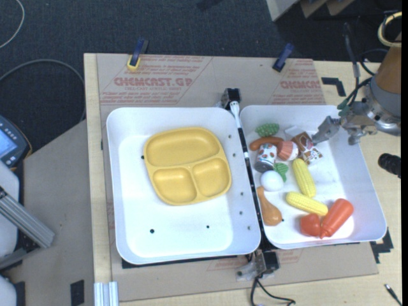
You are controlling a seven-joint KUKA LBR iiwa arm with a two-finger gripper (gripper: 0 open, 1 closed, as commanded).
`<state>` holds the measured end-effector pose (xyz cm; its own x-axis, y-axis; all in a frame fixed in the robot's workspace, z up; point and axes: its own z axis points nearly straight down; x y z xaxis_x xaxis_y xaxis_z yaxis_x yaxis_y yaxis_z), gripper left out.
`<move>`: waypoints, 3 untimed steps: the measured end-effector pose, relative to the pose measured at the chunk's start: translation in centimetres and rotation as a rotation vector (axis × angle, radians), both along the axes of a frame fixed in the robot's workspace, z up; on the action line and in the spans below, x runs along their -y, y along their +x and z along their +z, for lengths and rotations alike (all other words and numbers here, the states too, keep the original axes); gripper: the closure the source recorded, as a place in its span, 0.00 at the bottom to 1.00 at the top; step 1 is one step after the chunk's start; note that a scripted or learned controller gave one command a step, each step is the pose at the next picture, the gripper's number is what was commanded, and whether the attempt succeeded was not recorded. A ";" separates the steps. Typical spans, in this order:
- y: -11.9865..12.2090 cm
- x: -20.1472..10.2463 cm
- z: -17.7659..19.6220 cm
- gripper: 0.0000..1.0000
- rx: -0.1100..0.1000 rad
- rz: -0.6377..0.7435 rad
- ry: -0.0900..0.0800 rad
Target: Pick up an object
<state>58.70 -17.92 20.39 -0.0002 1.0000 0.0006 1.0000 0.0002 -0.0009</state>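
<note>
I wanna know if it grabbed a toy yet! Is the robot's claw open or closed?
Gripper: cannot be told. It sits over the right bin, near the toy food pile, and nothing is visibly held.

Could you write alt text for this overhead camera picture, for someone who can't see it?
A robot gripper reaches from the right over a white bin of toy food, including two corn cobs and a carrot. The neighbouring white bin holds a yellow divided plate.
</note>
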 end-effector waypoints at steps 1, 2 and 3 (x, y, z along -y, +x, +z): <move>-3.0 -7.4 -11.3 0.00 -0.013 0.005 0.006; -2.6 -6.8 -9.5 1.00 0.003 -0.001 -0.001; -4.7 -14.0 -1.5 1.00 0.009 0.008 0.002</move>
